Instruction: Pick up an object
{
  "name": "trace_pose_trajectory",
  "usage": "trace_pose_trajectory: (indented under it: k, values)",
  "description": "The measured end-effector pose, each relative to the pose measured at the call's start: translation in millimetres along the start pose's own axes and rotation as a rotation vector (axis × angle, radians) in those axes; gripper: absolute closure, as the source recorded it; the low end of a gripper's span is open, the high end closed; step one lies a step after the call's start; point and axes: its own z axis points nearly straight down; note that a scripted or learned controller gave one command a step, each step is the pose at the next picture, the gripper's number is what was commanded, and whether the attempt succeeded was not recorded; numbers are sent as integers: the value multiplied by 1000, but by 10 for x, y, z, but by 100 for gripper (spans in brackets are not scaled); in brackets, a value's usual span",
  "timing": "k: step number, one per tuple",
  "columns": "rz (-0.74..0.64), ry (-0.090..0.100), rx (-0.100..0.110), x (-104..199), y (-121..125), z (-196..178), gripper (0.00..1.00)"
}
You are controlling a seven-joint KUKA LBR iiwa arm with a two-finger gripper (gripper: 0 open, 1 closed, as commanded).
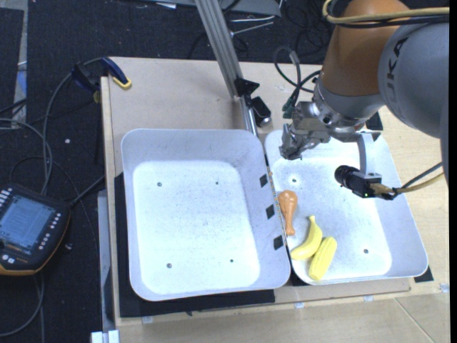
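While the arm (389, 45) reaches in from the right, its gripper (294, 147) hangs over the far left corner of the right bin (400, 224), close to that bin's back rim. How far apart the fingers stand cannot be told from this slant; nothing is seen between them.

Three objects lie in the right bin, grouped along its left side toward the near edge. A toy chicken drumstick (288, 208), orange-tan, lies lengthwise just beside the rim shared with the left bin, its thick end away from the camera. A banana (309, 239), yellow and curved, sits just to the near right of the drumstick. A corn cob (323, 257), yellow, lies touching or just beside the banana, nearest the front rim. All three are well apart from the gripper, nearer the camera than it is.

A small black fitting with a cable (359, 181) sits out from the wrist, above the middle of the right bin.

Left bin (143, 191): white floor, a few small dark dots. A handheld controller (25, 227) lies on the floor at far left, off the bench (171, 95).
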Motion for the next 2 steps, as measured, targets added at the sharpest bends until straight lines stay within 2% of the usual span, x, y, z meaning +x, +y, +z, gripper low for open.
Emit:
trace_pose_trajectory:
  k: [1, 2]
  values:
    - [1, -1, 1, 427, -57, 150, 100]
    - [0, 0, 1, 937, -120, 123, 100]
